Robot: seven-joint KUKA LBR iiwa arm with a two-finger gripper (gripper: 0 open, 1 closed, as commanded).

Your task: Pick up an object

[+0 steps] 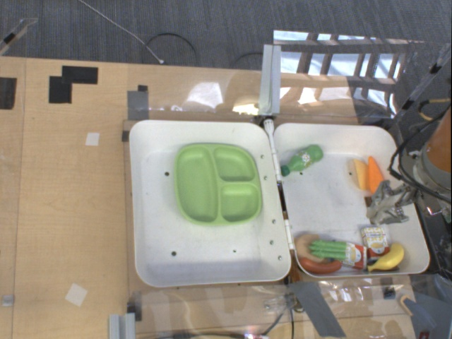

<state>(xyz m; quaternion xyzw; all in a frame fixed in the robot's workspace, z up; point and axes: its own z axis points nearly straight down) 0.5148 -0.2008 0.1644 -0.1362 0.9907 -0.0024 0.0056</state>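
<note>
Nearest the camera, in the front corner of the right bin [332, 189], a heap of toy food lies packed together: a banana [390, 258] at the right, a small red and white carton [375, 239] just above it, a green bundle like asparagus or beans [337, 250] across the middle, and a reddish sausage [319, 265] under it, on something pale and round. These pieces touch one another and press against the bin's front wall.

Just above the carton the gripper [387, 205] hangs low over the bin floor, its metal fingers [379, 196] slightly parted with nothing visible between them. The arm [436, 161] comes in from the right over the bin's edge, with dark cables looping around it.

Right behind the gripper, an orange carrot [374, 173] and a paler orange piece [360, 174] lie side by side, near the fingers but apart from them.

Farther back a green bottle [302, 159] lies on its side close to the wall between the bins, well apart from everything else.

In the left bin [152, 210] sits a green divided plate [217, 183], alone in the middle.
</note>
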